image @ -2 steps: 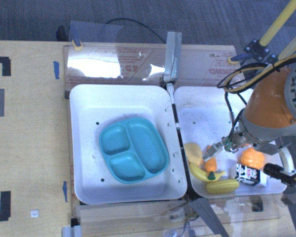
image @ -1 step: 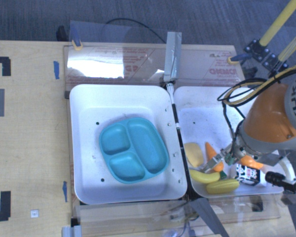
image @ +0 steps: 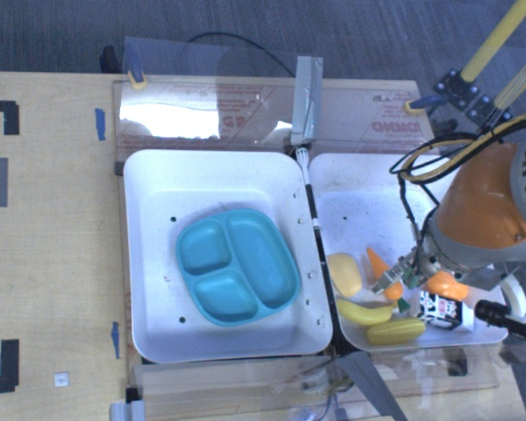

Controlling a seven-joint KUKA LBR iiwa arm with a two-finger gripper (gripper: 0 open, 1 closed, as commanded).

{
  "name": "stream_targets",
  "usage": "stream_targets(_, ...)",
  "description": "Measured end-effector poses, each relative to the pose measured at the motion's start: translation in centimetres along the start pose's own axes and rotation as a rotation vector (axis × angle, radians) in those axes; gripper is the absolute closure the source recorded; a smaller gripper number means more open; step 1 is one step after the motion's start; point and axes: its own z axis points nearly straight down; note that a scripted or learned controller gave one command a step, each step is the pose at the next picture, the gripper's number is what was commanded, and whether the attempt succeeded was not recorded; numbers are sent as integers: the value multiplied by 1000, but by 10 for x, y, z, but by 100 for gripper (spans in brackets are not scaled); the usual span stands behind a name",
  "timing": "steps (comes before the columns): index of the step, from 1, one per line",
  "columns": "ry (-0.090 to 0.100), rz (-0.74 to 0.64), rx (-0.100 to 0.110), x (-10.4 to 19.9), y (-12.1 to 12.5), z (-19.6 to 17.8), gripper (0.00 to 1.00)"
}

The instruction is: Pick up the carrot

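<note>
Gripper [image: 406, 274] low in right bin [image: 351, 191], beside carrot [image: 377, 261]. Jaw state impossible to tell. Banana [image: 361, 312] nearby.

Arm [image: 482, 204] in from right, wrist bent down, gripper [image: 406, 279] low.

Red print runs across the clear panel [image: 272, 108] at the top of the frame, behind the bins: one block left of centre, another at upper right, both seemingly upside down or mirrored, and too faint and small to read. Down at lower right there is a small black-and-white label [image: 440, 310] with dark marks like a code, but they are too blurred to make out. No word, brand or number comes through legibly anywhere on the bench.
</note>
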Motion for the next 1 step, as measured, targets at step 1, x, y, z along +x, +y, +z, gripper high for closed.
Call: stream_targets(1, 6, 91, 2, 53, 68, -88, 100)
